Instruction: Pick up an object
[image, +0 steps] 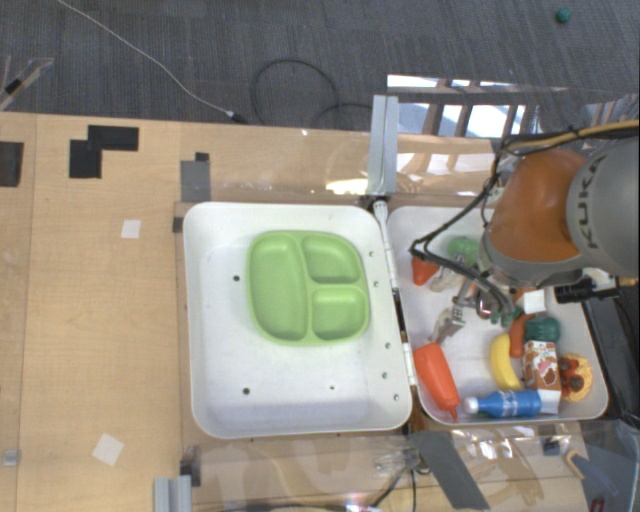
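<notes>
I see the pincer (462, 312) hanging over the right bin (400, 300), above a bare patch of its floor; I cannot tell how it is set. Taking the orange carrot (436, 373) as my landmark: the pincer is just up and right of it, the yellow banana (503, 362) lies to its right, the blue bottle (510, 404) lower right. The left bin (215, 400), left of the carrot, holds a green divided plate (305, 285)

Overhead view of a wooden worktop (90, 330) with two white bins: the left bin (215, 400) holds a green divided plate (305, 286), the right bin (600, 395) an orange carrot (436, 374), banana (503, 362) and blue bottle (510, 404), under a grey-and-orange arm (545, 215).
</notes>
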